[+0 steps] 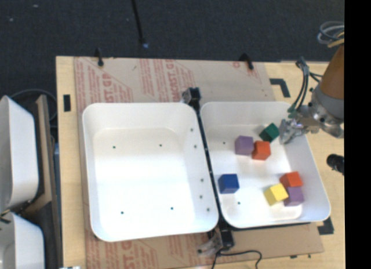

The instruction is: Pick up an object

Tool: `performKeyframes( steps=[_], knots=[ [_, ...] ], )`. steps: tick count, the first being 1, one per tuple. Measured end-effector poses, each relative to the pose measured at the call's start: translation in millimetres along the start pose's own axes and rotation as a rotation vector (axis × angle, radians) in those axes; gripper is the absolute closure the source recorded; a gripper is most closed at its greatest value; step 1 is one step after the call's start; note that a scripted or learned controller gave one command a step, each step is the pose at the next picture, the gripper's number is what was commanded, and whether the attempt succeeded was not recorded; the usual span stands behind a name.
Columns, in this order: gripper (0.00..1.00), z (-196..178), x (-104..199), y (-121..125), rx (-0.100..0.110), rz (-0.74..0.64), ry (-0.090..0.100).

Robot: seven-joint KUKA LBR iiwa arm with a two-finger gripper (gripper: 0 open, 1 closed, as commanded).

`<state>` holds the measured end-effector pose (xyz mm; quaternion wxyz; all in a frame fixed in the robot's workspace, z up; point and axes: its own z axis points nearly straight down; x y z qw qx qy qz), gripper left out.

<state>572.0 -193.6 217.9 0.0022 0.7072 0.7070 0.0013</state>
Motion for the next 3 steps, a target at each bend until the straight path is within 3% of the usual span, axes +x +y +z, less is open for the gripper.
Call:
performKeyframes(
  steps=[3],
  knots=[
    [1.0,-17.9,142.7,-32.2,0.003,-0.004,0.002]
  ],
)
